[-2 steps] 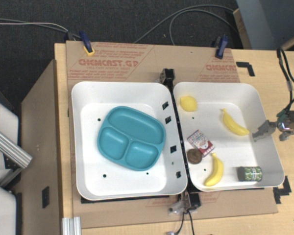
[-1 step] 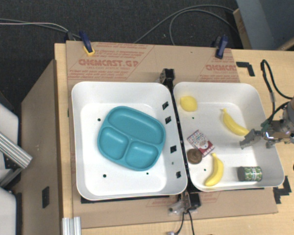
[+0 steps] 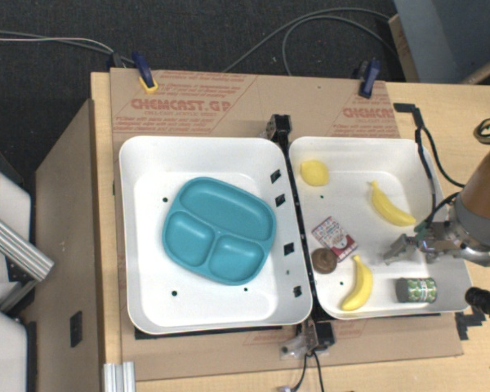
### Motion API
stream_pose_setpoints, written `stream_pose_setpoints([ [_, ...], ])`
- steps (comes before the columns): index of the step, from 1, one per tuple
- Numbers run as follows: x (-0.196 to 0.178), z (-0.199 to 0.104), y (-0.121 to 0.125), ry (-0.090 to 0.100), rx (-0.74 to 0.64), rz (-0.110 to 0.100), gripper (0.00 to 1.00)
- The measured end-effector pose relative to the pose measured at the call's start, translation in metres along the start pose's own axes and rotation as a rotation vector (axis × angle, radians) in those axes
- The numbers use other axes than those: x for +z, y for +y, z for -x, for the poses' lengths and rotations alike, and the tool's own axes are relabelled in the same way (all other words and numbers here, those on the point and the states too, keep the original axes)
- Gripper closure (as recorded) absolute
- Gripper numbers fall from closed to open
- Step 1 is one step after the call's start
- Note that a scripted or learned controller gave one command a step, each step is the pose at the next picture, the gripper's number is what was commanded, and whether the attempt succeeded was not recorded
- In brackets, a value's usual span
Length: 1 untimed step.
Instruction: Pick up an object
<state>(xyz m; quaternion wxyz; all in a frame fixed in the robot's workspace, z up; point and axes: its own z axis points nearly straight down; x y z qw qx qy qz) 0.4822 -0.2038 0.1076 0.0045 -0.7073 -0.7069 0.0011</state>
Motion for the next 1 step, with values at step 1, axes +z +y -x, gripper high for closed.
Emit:
stream_pose_setpoints([
  [1, 0.0244, -0.0007, -0.0003, -0.001, 0.000, 0.003, 0.00],
])
